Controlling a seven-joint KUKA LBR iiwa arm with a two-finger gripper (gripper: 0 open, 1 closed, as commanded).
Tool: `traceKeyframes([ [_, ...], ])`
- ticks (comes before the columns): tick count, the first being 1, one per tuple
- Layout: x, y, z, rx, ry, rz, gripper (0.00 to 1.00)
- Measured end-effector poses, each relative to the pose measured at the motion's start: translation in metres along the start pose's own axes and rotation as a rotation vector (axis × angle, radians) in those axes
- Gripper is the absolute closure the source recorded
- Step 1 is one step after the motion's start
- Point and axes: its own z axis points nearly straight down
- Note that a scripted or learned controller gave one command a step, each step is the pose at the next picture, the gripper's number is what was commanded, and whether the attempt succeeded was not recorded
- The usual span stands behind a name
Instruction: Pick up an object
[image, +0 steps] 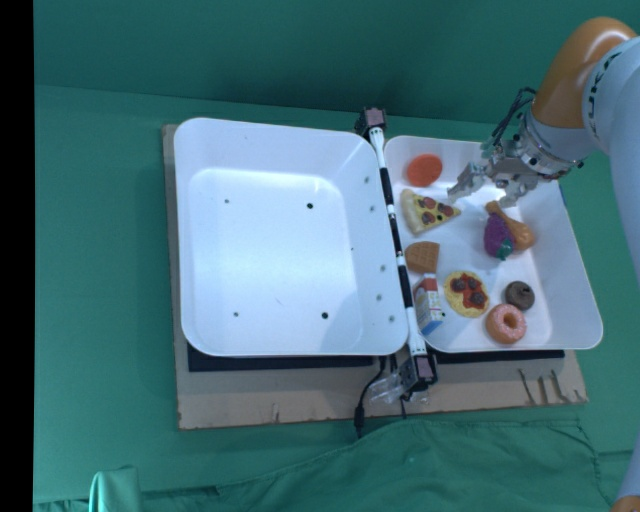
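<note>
Above the right-hand shallow white plastic bin (575, 300), the grey arm's two-finger gripper (492, 186) hangs at the bin's far end, fingers spread apart, nothing between them.

Landmark: the triangular pizza slice toy (428, 209).
- Round red-orange disc (424, 169): just beyond the slice.
- Brown wedge, toast-like (422, 256): just nearer than the slice.
- Small blue-and-white carton (428, 305): nearer again, by the black-and-white divider rail (392, 222).
- Round mini pizza (466, 294), dark chocolate doughnut (519, 295), pink-iced doughnut (505, 323): nearer and to the right.
- Purple aubergine-like toy (496, 238) touching a brown drumstick (512, 226): right of the slice, just under the gripper.

Left-hand white bin (200, 150) lies beyond the rail.

Step, as judged: approach, no grasp yet. Likeliest targets are the slice or the drumstick pair. Next move calls for a descent centred on one item; the touching pair risks a two-object or glancing grip.
</note>
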Motion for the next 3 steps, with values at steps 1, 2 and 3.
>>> traceKeyframes([
  [1,0.000,0.001,-0.011,-0.004,0.001,0.003,1.00],
  [2,0.003,0.012,-0.065,0.007,0.009,-0.002,1.00],
  [3,0.007,0.018,-0.115,0.007,0.009,-0.002,1.00],
])
